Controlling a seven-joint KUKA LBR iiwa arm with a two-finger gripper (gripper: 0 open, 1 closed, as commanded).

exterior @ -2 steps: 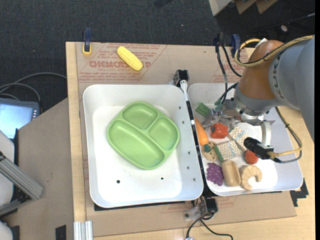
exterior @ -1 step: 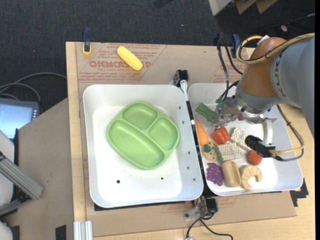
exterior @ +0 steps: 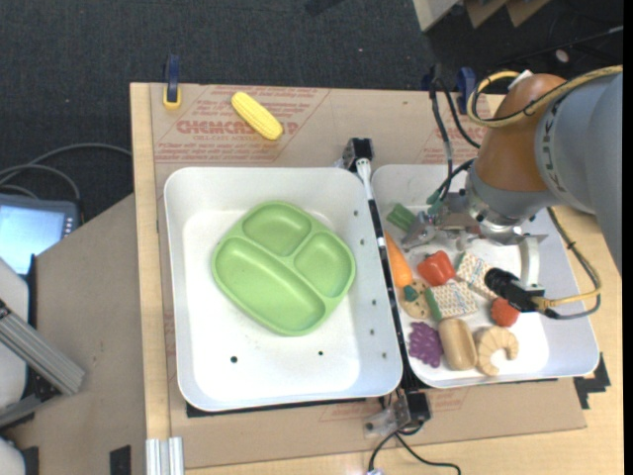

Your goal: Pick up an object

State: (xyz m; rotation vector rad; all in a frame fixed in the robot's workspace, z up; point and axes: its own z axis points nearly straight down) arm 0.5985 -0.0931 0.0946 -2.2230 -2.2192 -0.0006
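Observation:
The right bin (exterior: pixel 569 349) holds several toy foods: an orange carrot (exterior: pixel 398 259) by its left wall, a red pepper (exterior: pixel 435 266), purple grapes (exterior: pixel 425 342), a tan bread roll (exterior: pixel 457 342), a croissant (exterior: pixel 497 347) and a small red piece (exterior: pixel 504 313). My gripper (exterior: pixel 440 228) hangs low over the upper middle of this bin, just above the red pepper and right of a green piece (exterior: pixel 401 215). The grey wrist (exterior: pixel 506 206) hides what lies beneath it. I see nothing held.
The left bin (exterior: pixel 188 216) holds a green divided plate (exterior: pixel 285 265). A yellow corn cob (exterior: pixel 257 115) lies on the bench behind it. A black part with a yellow cable (exterior: pixel 514 287) hangs over the right bin. Checkered pieces (exterior: pixel 452 296) lie mid-bin.

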